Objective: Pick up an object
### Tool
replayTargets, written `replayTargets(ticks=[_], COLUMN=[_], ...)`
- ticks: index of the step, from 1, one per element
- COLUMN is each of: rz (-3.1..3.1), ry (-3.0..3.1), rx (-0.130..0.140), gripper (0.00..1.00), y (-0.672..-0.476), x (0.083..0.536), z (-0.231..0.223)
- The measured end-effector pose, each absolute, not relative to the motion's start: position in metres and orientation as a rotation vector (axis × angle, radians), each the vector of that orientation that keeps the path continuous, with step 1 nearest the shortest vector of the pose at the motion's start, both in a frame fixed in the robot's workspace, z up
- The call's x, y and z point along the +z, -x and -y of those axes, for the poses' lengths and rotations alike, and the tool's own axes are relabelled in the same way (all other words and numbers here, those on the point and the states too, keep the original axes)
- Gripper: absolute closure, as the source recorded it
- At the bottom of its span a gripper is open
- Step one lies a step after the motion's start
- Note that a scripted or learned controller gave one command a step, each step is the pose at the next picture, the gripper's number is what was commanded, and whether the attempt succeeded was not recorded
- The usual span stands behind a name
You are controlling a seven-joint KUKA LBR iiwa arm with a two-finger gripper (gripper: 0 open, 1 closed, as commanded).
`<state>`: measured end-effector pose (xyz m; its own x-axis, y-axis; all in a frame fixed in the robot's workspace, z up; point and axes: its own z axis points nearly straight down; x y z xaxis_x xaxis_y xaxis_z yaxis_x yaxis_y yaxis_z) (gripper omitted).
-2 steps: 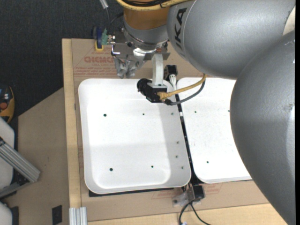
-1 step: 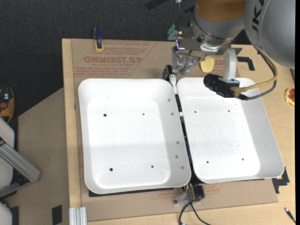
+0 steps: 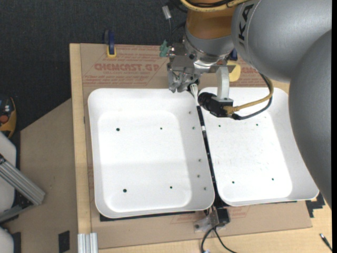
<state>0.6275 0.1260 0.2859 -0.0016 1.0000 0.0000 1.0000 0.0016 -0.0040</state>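
Nearest the lens, bulky grey arm (image 3: 295, 46), reaching in from the right, orange band (image 3: 210, 4) above the wrist. Below the band, jaws hanging at the far rim of the left bin (image 3: 100, 141), close to the seam with the right bin (image 3: 284, 183). Too small and cluttered to judge; cannot tell whether apart or together, nor whether clamped on anything. Whereabouts of an object for picking: cannot tell. Just beside the jaws, over the right bin's far corner, black fitting (image 3: 213, 103) with a tan cable (image 3: 258, 103). Brown worktop (image 3: 79, 141) under both bins; blue clamp (image 3: 110, 42) at its far edge.
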Motion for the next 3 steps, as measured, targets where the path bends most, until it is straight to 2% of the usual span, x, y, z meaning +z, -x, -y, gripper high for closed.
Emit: replayTargets(ticks=[1,2,3], rz=[2.218,2.222,2.221], ry=[2.221,2.219,2.223], rx=[0.004,0.002,-0.003], gripper=[1.0,1.0,1.0], y=[-0.599,-0.606,-0.599], x=[0.312,0.253,0.298], z=[-0.118,-0.173,-0.159])
